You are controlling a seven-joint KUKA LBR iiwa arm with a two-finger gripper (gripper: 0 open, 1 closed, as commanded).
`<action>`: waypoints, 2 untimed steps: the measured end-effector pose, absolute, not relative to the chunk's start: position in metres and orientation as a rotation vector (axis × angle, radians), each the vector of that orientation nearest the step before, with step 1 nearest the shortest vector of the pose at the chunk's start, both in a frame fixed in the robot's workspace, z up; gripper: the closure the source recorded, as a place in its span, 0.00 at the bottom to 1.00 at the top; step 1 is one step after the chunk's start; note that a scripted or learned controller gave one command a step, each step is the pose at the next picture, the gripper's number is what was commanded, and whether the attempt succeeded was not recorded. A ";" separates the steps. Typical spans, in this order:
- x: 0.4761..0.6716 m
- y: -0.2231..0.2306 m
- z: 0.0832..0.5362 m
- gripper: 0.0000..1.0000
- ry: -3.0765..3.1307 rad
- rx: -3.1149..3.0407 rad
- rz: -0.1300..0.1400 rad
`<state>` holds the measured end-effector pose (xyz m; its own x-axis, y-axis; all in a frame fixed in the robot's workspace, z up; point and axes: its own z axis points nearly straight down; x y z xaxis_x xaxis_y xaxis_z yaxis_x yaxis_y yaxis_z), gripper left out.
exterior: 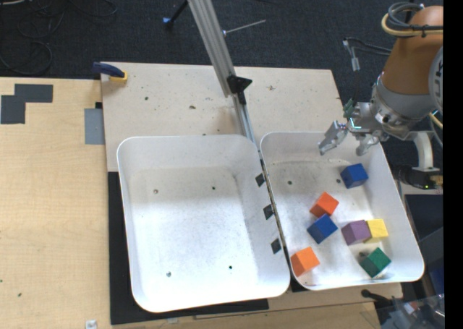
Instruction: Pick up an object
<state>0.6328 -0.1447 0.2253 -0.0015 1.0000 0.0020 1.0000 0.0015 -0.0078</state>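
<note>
Nearest, in right bin (406,266): green cube (375,261), orange cube (305,259); then purple (355,232), yellow (377,229), dark blue (323,228), second orange (325,204). Farther back, blue cube (354,175), just below and slightly right of gripper (349,141). Gripper spread wide, holding nothing, hovering over bin's far edge. Left bin (145,148) alongside

My one camera sits fixed high above the table (181,96), looking down at a slant on both white bins (145,176), with the arm (409,67) entering from the right.
</note>
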 end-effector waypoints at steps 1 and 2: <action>0.634 -0.145 0.228 0.00 -2.223 -2.216 0.003; 0.630 -0.141 0.184 0.00 -2.219 -2.216 0.007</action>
